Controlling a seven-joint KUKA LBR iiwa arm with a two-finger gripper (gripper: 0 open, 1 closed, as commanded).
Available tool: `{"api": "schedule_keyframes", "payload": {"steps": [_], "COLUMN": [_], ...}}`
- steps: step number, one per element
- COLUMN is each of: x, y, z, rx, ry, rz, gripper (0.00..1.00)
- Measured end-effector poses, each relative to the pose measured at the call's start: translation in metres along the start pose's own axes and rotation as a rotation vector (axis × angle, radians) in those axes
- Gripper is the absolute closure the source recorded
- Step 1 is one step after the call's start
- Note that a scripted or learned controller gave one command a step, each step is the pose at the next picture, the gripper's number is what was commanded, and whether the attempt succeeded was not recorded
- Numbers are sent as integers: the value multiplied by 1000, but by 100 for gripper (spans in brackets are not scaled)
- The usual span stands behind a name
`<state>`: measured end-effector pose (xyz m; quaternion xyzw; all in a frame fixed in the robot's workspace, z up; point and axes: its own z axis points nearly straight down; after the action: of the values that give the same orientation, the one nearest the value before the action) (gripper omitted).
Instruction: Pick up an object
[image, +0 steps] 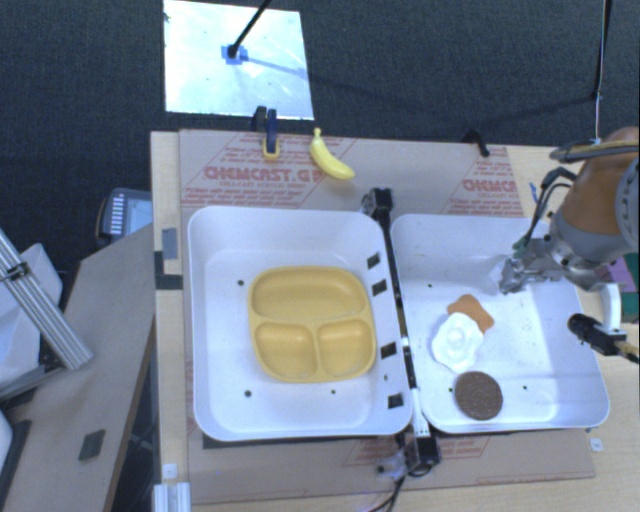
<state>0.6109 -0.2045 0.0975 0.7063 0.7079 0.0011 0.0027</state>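
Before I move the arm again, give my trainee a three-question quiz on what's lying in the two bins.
1. True or false: the yellow divided tray lies in the left bin.
2. Which item in the right bin lies nearest the camera view's bottom edge? A) fried egg B) brown round cookie C) orange piece
3. Fill in: the banana lies on the cardboard sheet, ______ both bins.

Key: 1 true. 2 B. 3 outside. The hand hangs over the right bin's far part, apart from all three items.
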Motion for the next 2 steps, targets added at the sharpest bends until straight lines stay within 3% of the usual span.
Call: {"api": "schedule_keyframes", "payload": {"steps": [2], "x": [8], "y": [13], "z": [-105], "rx": [-3], "ry": [0], "rz": [-3], "gripper": [100]}}
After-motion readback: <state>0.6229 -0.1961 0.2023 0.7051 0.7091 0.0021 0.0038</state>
